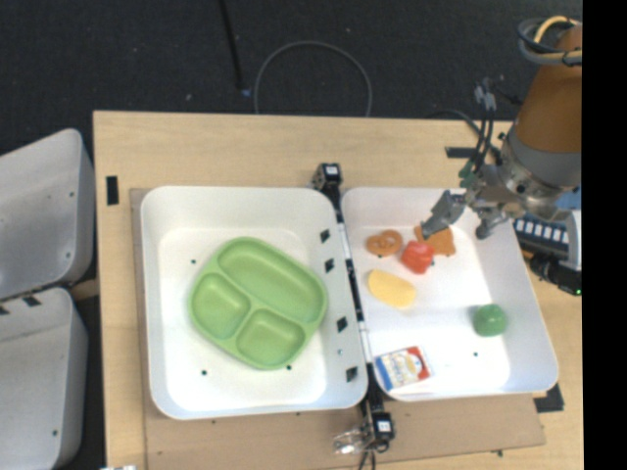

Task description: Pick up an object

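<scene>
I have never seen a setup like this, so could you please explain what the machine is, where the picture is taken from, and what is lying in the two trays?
One camera looks down at a slant on a wooden bench. The grey and orange robot arm reaches in from the right; its gripper hangs above the right bin. That bin holds an orange ring, a red piece, an orange piece, a yellow lump, a green ball and a small printed packet. The left bin holds a green divided plate. Nothing is visibly between the fingers.
</scene>
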